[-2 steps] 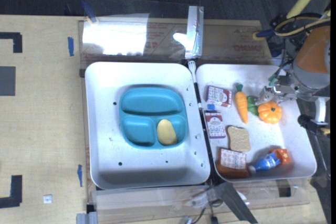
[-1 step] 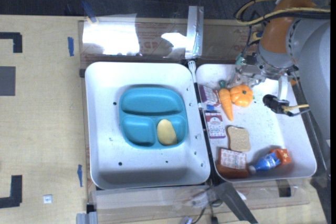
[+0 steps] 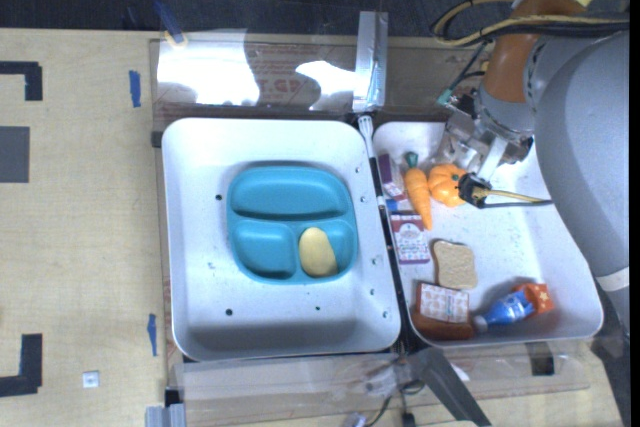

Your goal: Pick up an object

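Grey two-finger pincer [image 3: 470, 177] low in right white bin [image 3: 560, 255]; cannot tell if open or shut. Small orange plastic pumpkin toy [image 3: 443, 185] just left of pincer, maybe touching. Looks light, hard, round, slippery. Best grab across middle.

arm [image 3: 590, 115] cut off right, claw [image 3: 462, 177] tips unclear – blurred

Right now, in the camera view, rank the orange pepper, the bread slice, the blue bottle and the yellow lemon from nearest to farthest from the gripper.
From the gripper:
1. orange pepper, just beside it.
2. bread slice, mid right bin.
3. blue bottle, right bin's near edge.
4. yellow lemon, on the blue tray, left bin.
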{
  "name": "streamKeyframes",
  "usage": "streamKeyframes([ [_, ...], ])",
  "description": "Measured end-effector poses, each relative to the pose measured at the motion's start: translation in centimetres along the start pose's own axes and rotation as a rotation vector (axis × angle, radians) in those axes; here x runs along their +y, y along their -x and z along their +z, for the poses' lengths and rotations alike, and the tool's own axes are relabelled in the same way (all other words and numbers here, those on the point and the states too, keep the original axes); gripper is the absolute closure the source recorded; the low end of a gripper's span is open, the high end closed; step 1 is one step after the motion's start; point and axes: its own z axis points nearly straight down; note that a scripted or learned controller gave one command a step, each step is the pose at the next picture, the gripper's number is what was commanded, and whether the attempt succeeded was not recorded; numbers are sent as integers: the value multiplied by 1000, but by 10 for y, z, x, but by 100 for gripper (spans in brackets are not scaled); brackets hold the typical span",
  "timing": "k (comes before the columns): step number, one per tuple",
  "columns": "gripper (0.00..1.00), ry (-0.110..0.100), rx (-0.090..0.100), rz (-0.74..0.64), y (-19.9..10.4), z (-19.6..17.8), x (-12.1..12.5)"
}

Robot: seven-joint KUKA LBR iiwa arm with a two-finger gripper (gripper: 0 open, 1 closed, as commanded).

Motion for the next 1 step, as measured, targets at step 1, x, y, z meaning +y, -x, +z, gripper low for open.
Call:
streamKeyframes([
  [1, 100, -9, 6, 5, 4, 0, 3],
])
